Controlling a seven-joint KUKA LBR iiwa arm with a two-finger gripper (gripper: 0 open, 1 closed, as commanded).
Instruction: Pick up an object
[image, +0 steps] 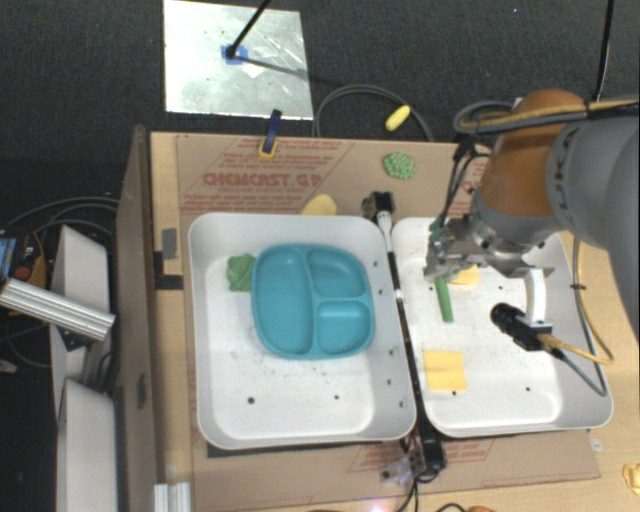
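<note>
My gripper (442, 268) hangs low over the back left part of the right bin (570, 400). A green stick (444, 302) lies on the bin floor with its upper end right under the gripper. A small yellow piece (465, 277) peeks out beside the gripper on its right. A flat yellow square slice (445, 370) lies nearer the front of the same bin. In the left bin (215, 400) sits a blue divided plate (311, 300), with a green leafy piece (240, 272) against its left edge.
Behind the bins, on the cardboard, lie a green round thing (399, 165), a pale yellow piece (320, 206) and a small black part (378, 207). A yellow object (398, 118) lies further back. The grey arm with its orange band (540, 130) covers the right bin's back right.
</note>
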